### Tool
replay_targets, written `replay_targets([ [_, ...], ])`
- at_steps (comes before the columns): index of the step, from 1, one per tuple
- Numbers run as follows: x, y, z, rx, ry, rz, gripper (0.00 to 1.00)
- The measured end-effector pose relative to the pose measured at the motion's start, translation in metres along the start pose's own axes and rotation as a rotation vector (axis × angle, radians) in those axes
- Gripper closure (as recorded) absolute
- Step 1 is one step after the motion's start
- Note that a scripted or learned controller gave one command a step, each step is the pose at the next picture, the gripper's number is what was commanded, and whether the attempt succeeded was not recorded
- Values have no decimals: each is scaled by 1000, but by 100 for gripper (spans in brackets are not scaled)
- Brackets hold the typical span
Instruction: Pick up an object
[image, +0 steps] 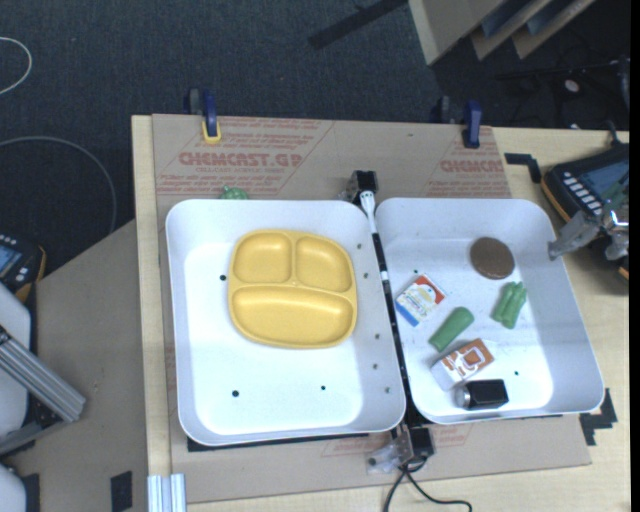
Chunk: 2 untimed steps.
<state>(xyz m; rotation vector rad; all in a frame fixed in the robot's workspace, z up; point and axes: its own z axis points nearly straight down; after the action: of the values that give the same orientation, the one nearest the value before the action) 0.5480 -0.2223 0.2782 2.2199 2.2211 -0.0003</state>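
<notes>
Two white bins sit side by side on the surface (300, 140): the left bin (200, 330) carries a yellow divided plate (293, 288), and the right bin (560, 330) holds the candidates for picking. These are a brown disc (492, 258), two green cylinders (509, 304) (451, 328), a small white packet (419, 298), an orange-and-white packet (465, 359) and a dark block (486, 393) near the front edge. Nothing is lifted; all lie flat and mostly apart, though the orange packet touches the dark block. The gripper (580, 236) hangs at the right bin's far right rim, outside the objects, its grey shape too blurred to tell how it stands or whether it has anything. The step looks like the approach. Next, it would need to travel leftward over the bin, settle above one well-separated item such as the brown disc, and descend.
</notes>
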Motion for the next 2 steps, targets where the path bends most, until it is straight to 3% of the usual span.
replay_targets([
  [1,0,1,-11,-4,-2,-1,100],
  [2,85,-20,70,10,7,-7,100],
])
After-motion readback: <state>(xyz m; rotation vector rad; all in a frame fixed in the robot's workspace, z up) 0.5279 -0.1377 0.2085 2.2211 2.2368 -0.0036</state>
